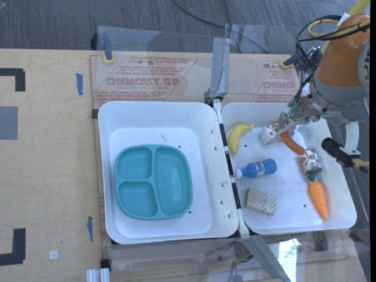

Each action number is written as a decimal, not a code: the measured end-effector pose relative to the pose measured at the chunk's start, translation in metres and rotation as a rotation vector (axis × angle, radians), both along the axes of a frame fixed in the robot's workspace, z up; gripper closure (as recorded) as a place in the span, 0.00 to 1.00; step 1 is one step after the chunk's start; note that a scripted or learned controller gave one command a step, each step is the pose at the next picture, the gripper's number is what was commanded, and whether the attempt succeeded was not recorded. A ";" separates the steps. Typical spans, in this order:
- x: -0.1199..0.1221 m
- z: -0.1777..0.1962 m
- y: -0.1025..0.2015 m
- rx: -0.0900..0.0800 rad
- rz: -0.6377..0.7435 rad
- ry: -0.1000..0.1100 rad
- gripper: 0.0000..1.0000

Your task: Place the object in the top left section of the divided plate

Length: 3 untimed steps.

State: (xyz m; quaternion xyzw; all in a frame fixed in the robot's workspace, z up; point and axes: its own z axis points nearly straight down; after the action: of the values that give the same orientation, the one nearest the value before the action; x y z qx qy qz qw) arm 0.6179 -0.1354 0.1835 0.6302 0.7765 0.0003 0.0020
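A teal divided plate [154, 181] lies in the left bin [111, 122], with two small sections on its left side and one large section on the right; nothing lies in them. My gripper [287, 122] is low over the back of the right bin [346, 216]. It hangs just above a small white object [269, 134] and an orange-red sausage-shaped toy [292, 142]. The wrist hides the tips, and I see nothing lifted off the bin floor.
The right bin also holds a yellow banana [239, 135], a blue bottle [257, 168] on its side, a patterned box [260, 201], a carrot [318, 197] and a small red-and-white item [310, 161]. A raised divider [225, 169] separates the bins.
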 end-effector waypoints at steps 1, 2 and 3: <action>-0.055 0.063 0.084 0.002 0.194 0.004 1.00; -0.087 0.090 0.148 0.002 0.354 0.004 1.00; -0.139 0.014 0.242 0.002 0.111 0.007 1.00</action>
State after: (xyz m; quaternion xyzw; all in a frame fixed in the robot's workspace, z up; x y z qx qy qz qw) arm 0.4786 0.1064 0.1972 0.5862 0.8101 -0.0010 -0.0012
